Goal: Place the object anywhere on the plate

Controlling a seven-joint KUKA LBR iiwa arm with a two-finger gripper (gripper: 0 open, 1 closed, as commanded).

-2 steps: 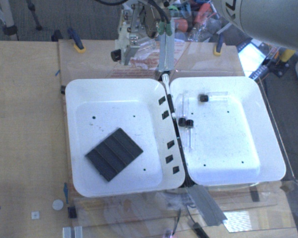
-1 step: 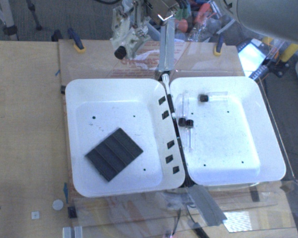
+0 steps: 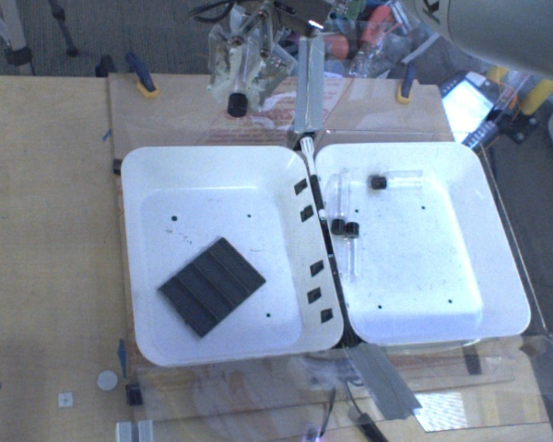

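Observation:
A dark grey ribbed plate (image 3: 212,285) lies flat at a slant in the front part of the left bin (image 3: 157,178). In the right bin (image 3: 461,247) lie clear tubes with black caps. One tube (image 3: 401,181) rests near the back, and two more (image 3: 347,233) sit close together by the bin's left wall. The grey arm (image 3: 498,7) comes in at the top right. My gripper (image 3: 249,49) hangs beyond the back edge of the left bin, far from the plate and the tubes, amid cables and clear parts.
A row of small black marks (image 3: 311,247) runs along the divide between the bins. A metal bar (image 3: 306,86) stands behind that divide. Clamps (image 3: 144,83) and clutter line the back of the bench. Tape (image 3: 382,385) lies at the front.

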